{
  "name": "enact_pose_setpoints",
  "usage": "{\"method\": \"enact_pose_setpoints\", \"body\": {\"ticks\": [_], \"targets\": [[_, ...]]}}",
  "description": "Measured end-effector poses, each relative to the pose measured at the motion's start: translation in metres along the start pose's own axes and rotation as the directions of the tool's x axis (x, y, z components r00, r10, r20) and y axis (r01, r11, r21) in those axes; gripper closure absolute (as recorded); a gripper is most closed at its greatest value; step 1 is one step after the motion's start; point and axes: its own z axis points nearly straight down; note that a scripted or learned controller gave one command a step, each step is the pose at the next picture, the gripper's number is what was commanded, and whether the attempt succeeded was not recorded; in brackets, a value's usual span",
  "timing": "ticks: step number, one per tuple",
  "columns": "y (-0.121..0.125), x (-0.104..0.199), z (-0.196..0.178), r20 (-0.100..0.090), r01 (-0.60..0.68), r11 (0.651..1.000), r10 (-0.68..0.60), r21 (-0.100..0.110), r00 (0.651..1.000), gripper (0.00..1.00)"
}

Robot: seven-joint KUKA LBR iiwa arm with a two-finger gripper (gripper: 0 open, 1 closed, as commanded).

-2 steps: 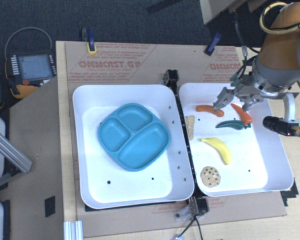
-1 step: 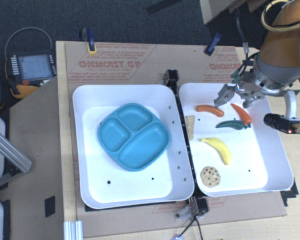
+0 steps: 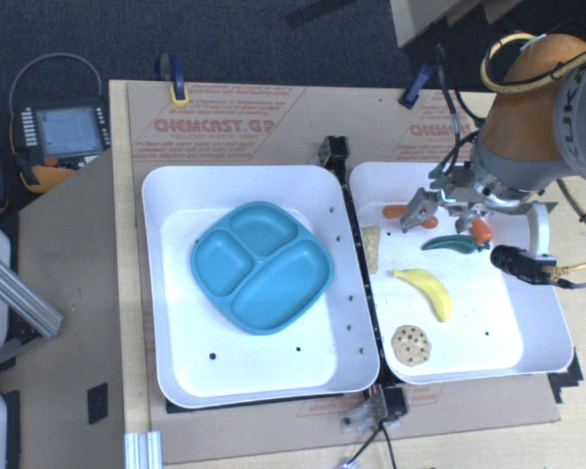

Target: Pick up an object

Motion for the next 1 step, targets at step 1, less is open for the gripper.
{"method": "enact_pose_setpoints", "body": {"ticks": [1], "targets": [[-0.005, 0.0017, 0.0639, 0.0, 0.0, 1.0, 0.0, 0.002, 1.0, 0.0]]}}
